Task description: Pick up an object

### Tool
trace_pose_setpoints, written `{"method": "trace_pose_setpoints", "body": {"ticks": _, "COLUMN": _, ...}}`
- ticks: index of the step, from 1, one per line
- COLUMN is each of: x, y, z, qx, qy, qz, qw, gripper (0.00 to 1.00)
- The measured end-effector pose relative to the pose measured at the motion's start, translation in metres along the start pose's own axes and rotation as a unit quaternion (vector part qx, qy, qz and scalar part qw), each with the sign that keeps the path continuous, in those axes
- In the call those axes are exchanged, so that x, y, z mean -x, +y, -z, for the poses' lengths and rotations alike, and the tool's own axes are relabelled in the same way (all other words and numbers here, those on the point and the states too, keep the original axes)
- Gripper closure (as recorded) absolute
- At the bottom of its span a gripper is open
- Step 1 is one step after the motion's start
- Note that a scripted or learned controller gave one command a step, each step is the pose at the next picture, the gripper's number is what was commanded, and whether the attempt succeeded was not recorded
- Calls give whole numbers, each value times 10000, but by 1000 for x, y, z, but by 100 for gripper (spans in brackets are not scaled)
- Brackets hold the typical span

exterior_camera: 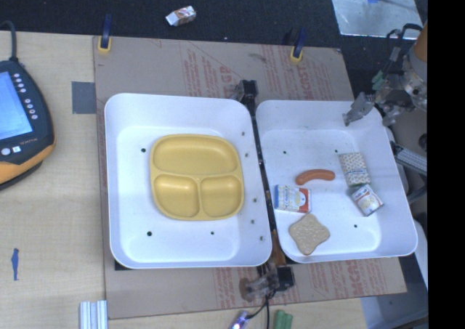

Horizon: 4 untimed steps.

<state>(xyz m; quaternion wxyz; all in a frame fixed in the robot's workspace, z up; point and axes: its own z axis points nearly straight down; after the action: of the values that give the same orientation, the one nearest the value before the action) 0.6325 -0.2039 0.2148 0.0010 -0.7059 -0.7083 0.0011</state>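
The tool (361, 110) hangs at the far right corner of the right bin (385, 248), just over its rim, with the grey arm behind it cut off by the picture's right side. Nothing sits between its fingers as far as the view shows, but whether they stand wide or narrow I cannot tell; the metal parts blur together there.

All the loose things lie in the right bin, nearer the camera than the tool. Closest to it is a small patterned packet (354, 168), below it and about level left to right. Just beyond that, still lower, lies a small can (365, 200) on its side. To the tool's lower left a sausage (315, 176) lies across the bin floor, well apart from the tool. Farther down and left are a small carton (291, 198) with red and blue print and, just beside it, a slice of toast (309, 234); the print on the carton is too small to read.

Far to the tool's left, the left bin (131, 240) holds a yellow divided plate (196, 176).
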Motion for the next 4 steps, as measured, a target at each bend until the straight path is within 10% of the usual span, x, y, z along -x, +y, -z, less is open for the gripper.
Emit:
{"method": "trace_pose_setpoints", "body": {"ticks": 1, "x": -43, "y": -74, "z": -123, "qx": -10, "qy": 1, "qz": 1, "qw": 10000, "gripper": 0}}
{"method": "trace_pose_setpoints", "body": {"ticks": 2, "x": 2, "y": -35, "z": -52, "qx": 8, "qy": -2, "qz": -11, "qw": 10000, "gripper": 0}}
{"method": "trace_pose_setpoints", "body": {"ticks": 3, "x": 8, "y": -95, "z": -118, "qx": -4, "qy": -1, "qz": 6, "qw": 10000, "gripper": 0}}
{"method": "trace_pose_setpoints", "body": {"ticks": 4, "x": 9, "y": -95, "z": -108, "qx": -8, "qy": -9, "qz": 24, "qw": 10000, "gripper": 100}}
